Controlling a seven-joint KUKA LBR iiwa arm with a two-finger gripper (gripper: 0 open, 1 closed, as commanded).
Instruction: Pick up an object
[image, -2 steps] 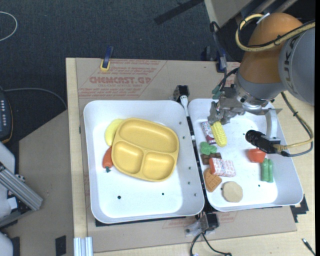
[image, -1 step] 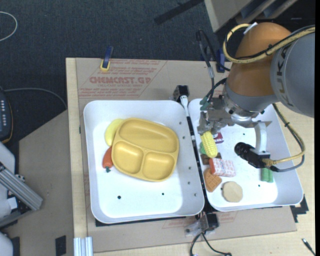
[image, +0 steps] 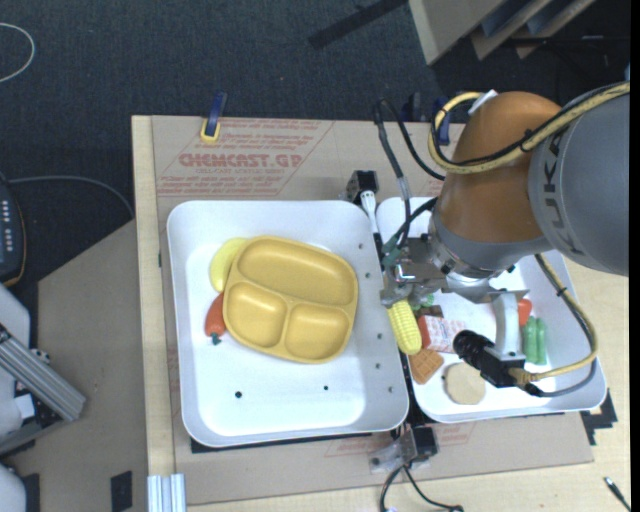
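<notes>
One toy corn cob (image: 404, 327) sits just beneath the gripper (image: 400, 290) at the right bin's (image: 560, 398) left edge, so the pick looks underway but unconfirmed; jaw state I cannot tell.

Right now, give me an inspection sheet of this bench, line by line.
Surface: two white bins side by side on a brown board; left bin, right bin.
Job's things: corn cob at the right bin's left edge, just below the arm's wrist; green piece, tan round piece and orange piece in the right bin.
Clutter: yellow divided tray upside-up in the left bin, with a yellow item and an orange-red item tucked under its left side.
Gripper: hidden under the wrist; state cannot be told.
Cables: yellow and black cables over the arm; black wires behind the bins.
Surroundings: dark carpet.
</notes>
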